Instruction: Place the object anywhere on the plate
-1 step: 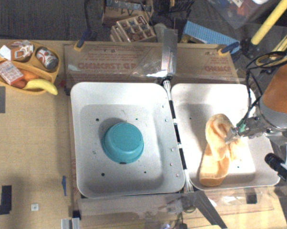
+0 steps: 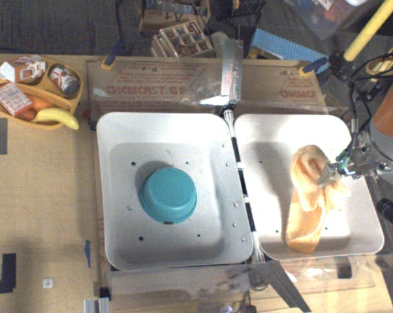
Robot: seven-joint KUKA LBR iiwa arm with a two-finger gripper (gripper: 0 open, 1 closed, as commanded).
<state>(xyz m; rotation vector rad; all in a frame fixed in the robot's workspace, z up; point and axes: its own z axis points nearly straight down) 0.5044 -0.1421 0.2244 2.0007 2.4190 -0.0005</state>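
Note:
A teal round plate (image 2: 169, 194) sits in the middle of the left bin (image 2: 118, 135). A pale orange cloth (image 2: 307, 204) lies stretched lengthwise in the right bin (image 2: 268, 135), its far end humped up. My gripper (image 2: 330, 175) reaches in from the right and meets the cloth's right edge near that humped end. The gripper's tip is small and partly merged with the cloth folds.
A ridge (image 2: 239, 175) where the two bins meet separates cloth from plate. A yellow tray (image 2: 27, 100) with a banana and snack packs stands at the far left of the bench. Cardboard (image 2: 164, 87) lines the back behind the bins.

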